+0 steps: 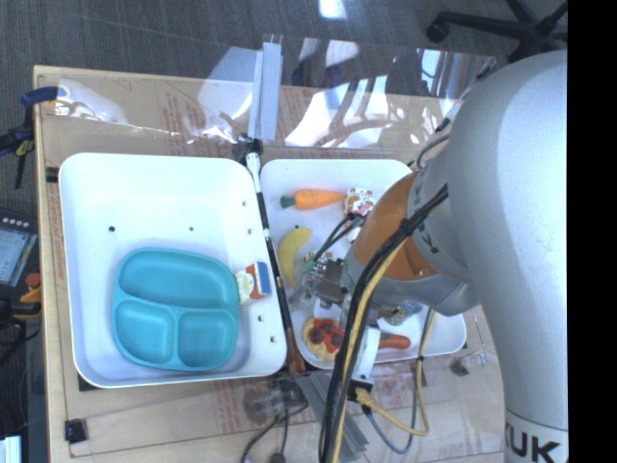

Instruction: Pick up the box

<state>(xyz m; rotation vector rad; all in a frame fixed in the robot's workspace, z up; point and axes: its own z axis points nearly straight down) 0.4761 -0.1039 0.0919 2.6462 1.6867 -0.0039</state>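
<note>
progress: not yet begun | box (253,282) lying in left bin (87,191), touching tray (177,308) at its right edge | hand (324,280) hanging over right bin (386,174) near banana (293,251), grip state: cannot tell | remaining: reaching, grasping, lifting

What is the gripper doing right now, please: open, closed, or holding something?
Gripper: cannot be told. It sits low in the right-hand shallow white bin, beside the yellow toy banana; the grey arm with the orange band covers much of it.

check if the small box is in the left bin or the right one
Left bin: the small box sits by its right wall, beside the blue tray.
</note>
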